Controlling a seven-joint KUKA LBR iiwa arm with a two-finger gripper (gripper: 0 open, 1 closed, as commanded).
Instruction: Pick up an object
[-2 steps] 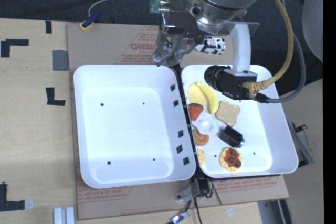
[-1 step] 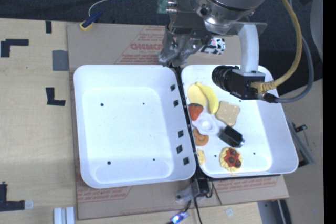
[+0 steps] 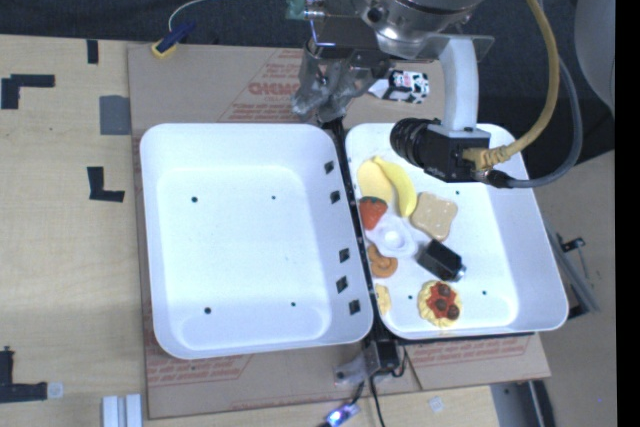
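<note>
The right bin (image 3: 520, 245) holds several small toy foods. A yellow banana (image 3: 390, 183) lies near its back left corner, with a red strawberry-like piece (image 3: 372, 212) just in front of it. A tan toast slice (image 3: 434, 215), a small white piece (image 3: 390, 238), a black block (image 3: 439, 261), a brown ring-shaped piece (image 3: 381, 263) and a round tart with red topping (image 3: 440, 303) lie further forward. My gripper (image 3: 325, 108) hangs over the back end of the divider between the two bins, behind the banana and apart from all the objects. Nothing shows in its grasp.
The left bin (image 3: 240, 235) sits beside the right one on a cardboard sheet (image 3: 230, 85). A black cylinder with a yellow hose (image 3: 440, 148) on the arm overhangs the back of the right bin. A loose cable with a yellow-blue clip (image 3: 172, 39) lies at the back left.
</note>
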